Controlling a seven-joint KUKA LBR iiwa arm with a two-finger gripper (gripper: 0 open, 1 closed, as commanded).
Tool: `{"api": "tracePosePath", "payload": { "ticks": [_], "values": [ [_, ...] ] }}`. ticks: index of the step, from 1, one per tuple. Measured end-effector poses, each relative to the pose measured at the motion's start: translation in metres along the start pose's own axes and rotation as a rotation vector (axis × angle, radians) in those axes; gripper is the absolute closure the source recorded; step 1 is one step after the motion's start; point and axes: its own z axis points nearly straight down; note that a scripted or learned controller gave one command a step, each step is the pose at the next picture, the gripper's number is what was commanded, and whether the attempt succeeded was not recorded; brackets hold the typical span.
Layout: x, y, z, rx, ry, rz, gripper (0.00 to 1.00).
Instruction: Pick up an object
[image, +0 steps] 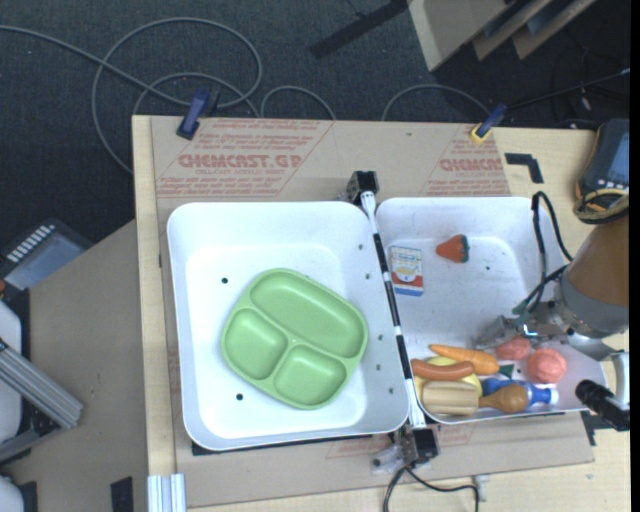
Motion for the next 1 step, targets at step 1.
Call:
{"api": "tracePosePath", "payload": {
  "ticks": [1],
  "values": [
    [-0.0006, 0.0019, -0.0117, -0.007, -0.002, 0.001, 1.00]
  ]
}}
